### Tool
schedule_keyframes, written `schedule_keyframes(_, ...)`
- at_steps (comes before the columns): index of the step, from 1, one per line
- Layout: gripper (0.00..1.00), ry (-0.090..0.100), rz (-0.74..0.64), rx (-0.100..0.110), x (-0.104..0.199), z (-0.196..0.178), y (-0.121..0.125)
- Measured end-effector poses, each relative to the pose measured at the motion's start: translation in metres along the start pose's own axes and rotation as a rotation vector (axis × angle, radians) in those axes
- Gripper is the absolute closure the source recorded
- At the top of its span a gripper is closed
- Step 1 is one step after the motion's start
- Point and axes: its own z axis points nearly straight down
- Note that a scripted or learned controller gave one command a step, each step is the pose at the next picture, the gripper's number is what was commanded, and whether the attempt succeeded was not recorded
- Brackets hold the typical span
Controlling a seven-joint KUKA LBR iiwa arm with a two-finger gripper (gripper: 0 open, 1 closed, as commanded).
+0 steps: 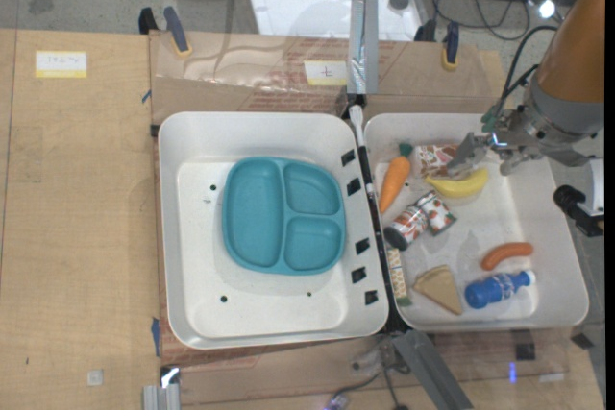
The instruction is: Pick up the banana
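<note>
The blue bottle (pixel 498 289) is lying nearest the camera, at the front of the right bin (pixel 567 302), well below the gripper (pixel 468 156). Just to its left, a tan wedge-shaped piece (pixel 438 288) is resting on the bin floor, and just above it a red sausage (pixel 506 254) is lying, both below the gripper and apart from it.

The gripper is reaching in from the right and hanging over the upper part of the right bin. Its dark fingers (pixel 465 154) are pointing down and to the left onto the top of the banana (pixel 458 185); whether they are apart or closed on it cannot be told from this angle. The banana is lying directly beneath the gripper tip, touching or nearly touching it, on the bin floor.

Left of the gripper, a red-and-white packet (pixel 434 156) is sitting just beside the fingers. Further left, a carrot (pixel 393 181) is lying along the bin's inner wall. Below and left of the gripper, a red-and-white can (pixel 420 220) is lying on its side, near the banana.

Well to the left of the gripper, the left bin (pixel 183 206) is holding a teal divided plate (pixel 282 214).
</note>
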Motion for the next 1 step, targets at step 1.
schedule_keyframes(1, 0.00, -0.005, -0.027, -0.014, -0.0143, 0.0865, 0.0196)
